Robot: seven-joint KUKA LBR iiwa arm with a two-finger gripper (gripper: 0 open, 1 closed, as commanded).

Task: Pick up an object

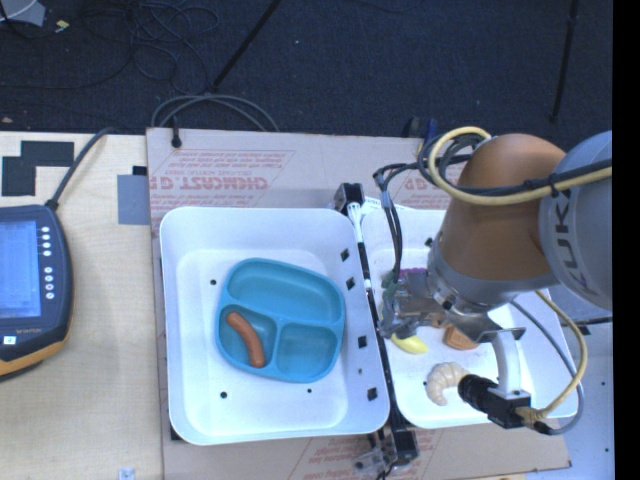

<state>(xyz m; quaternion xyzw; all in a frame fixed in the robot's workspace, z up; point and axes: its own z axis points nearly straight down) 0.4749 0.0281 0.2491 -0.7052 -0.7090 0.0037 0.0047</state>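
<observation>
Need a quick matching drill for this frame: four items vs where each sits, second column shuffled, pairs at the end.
Items:
1. sausage
2. blue plate
3. yellow piece
4. handheld screen unit

Places:
A. on the bench, left of both bins
B. right bin, beside the divider
C. left bin, on its floor
D. in the plate's left compartment

Pairs: 1-D, 2-C, 3-B, 4-A

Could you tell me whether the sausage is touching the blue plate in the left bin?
Touching. The camera view shows the sausage lying flat inside the blue plate's left compartment, resting on its floor.
</observation>
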